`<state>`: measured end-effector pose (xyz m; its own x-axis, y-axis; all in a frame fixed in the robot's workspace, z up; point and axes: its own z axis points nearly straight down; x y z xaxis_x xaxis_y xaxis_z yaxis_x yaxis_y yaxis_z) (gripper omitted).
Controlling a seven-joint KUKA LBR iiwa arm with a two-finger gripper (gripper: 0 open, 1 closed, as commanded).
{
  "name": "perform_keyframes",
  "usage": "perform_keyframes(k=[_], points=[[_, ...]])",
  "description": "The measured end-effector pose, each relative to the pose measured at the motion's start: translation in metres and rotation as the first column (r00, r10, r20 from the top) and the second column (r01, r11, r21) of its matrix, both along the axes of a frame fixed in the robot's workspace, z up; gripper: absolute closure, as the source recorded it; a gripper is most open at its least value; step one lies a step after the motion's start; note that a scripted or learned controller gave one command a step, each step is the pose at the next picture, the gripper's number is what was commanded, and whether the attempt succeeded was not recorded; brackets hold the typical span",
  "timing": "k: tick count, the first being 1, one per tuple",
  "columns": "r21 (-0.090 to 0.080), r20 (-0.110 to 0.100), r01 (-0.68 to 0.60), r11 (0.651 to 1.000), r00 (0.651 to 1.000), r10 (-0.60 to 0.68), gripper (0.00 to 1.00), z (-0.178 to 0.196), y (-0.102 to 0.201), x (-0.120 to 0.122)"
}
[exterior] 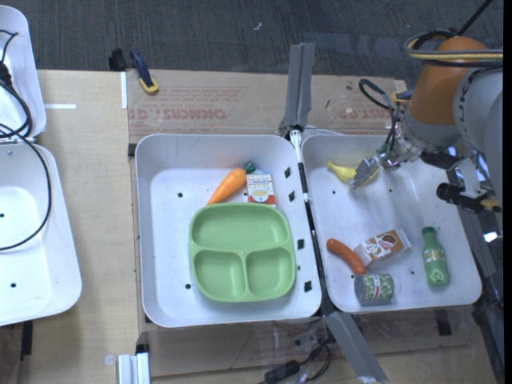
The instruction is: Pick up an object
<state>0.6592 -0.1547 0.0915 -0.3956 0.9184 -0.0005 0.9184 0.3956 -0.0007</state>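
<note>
1. The gripper (370,170) hangs low over the far part of the right bin (416,290), toward that bin's far-left corner, carried by the grey arm (480,110) with its orange band (436,86).
2. Its two fingers point down and to the left; whether they are apart or closed cannot be told at this size, and nothing is plainly seen between them.
3. The yellow banana (342,170) lies just beside the fingertips on their left — close enough that touching or not cannot be settled — near the bin's far-left corner.
4. Other things in the right bin lie well apart from the gripper, toward the near edge:
   - an orange-red sausage (346,255) near the left wall;
   - a small brown-and-white carton (382,246) just right of the sausage;
   - a green can (374,289) on its side by the near edge;
   - a green bottle (434,256) toward the near-right corner.
5. The left bin (152,238) holds a green divided plate (240,250) at its middle and near part.
6. Behind the plate, toward the far edge, lie a carrot (227,185) and a small juice box (260,188) — the box just beside the plate's far rim.
</note>
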Motion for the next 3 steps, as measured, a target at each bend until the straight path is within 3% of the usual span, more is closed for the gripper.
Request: perform_keyframes(k=[1, 2, 3], points=[[-0.003, 0.002, -0.003, 1.0, 1.0, 0.003, 1.0, 0.009, 0.0, 0.001], [-0.001, 0.001, 0.117, 0.993, 0.993, -0.117, 1.0, 0.148, 0.046, 0.001], [-0.001, -0.001, 0.117, 0.993, 0.993, -0.117, 0.0, 0.147, 0.046, 0.0]])
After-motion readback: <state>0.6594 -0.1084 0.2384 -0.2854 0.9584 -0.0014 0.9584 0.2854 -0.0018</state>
